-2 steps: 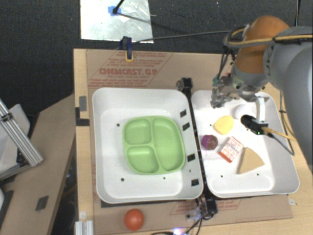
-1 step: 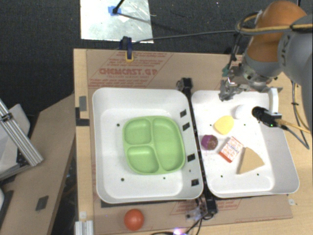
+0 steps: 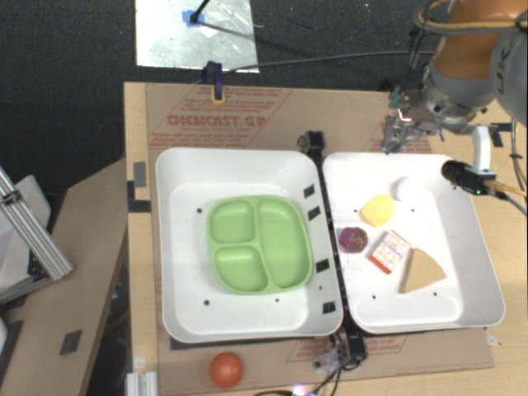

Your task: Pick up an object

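The right bin (image 3: 462, 221) holds a yellow lemon-like object (image 3: 378, 209), a purple ball (image 3: 354, 239), a red and white packet (image 3: 389, 252), a tan wedge (image 3: 421, 271) and a small white round piece (image 3: 403, 189). My gripper (image 3: 399, 132) hangs at the bin's far edge, above and behind the yellow object, with nothing visibly between its fingers. The grey arm with its orange band (image 3: 487, 11) comes in from the upper right.
The left bin (image 3: 177, 221) carries a green divided tray (image 3: 257, 244). An orange ball (image 3: 226, 370) lies on the bench in front of the left bin. A blue and yellow clamp (image 3: 214, 82) stands at the board's far edge, with a shiny sheet (image 3: 194, 23) behind it.
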Motion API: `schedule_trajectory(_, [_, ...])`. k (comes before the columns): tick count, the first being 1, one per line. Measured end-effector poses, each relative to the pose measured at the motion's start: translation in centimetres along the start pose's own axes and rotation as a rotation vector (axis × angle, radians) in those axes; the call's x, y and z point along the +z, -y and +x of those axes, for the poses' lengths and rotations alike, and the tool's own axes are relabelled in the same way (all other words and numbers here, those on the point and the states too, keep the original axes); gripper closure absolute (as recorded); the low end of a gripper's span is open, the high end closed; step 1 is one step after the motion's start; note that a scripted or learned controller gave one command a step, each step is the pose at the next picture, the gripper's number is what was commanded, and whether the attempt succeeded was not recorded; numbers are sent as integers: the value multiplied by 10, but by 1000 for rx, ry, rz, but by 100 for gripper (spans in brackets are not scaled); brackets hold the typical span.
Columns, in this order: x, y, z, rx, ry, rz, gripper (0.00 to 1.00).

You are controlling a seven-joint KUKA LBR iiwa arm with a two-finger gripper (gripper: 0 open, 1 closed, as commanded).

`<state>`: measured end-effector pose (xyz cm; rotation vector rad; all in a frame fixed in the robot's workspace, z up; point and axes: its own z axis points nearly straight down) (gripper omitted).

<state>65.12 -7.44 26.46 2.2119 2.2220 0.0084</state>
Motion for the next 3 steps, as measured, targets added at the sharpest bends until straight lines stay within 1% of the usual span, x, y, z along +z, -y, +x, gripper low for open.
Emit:
schedule_trajectory(1, [16,12,54,-4,-2,8,100])
schedule_trajectory(2, [11,32,103,-4,-2,8,100])
schedule_trajectory(3, [28,45,157,-5,-3,9,100])
